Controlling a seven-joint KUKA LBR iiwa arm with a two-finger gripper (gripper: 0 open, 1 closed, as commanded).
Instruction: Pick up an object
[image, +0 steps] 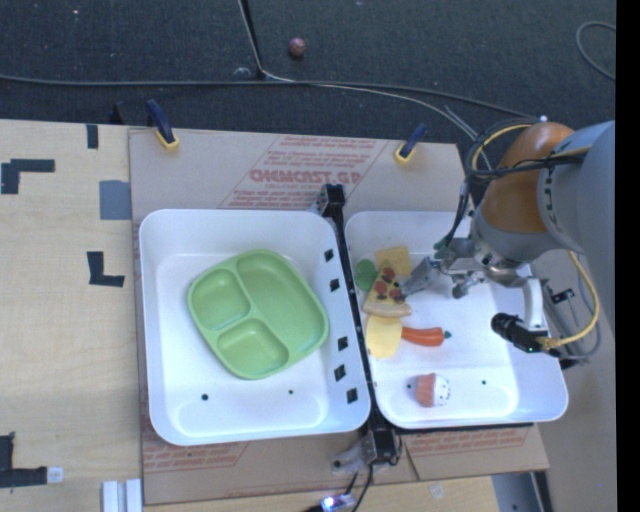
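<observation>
No object has been picked up yet; the grasp and the lift are both still to do. The gripper (432, 273) sits low over the right bin (500, 400), beside the heap of toy food at its left wall, with nothing visible between its fingers. Whether the jaws are open or closed, I cannot tell from here.

Right bin contents: a pizza slice (385, 296) atop a yellow piece (382, 338), a green piece (365, 271) behind, a carrot (424, 337) just beside the heap, a cupcake (430, 390) apart near the front wall.

Left bin (165, 400): one green divided tray (258, 312).
</observation>
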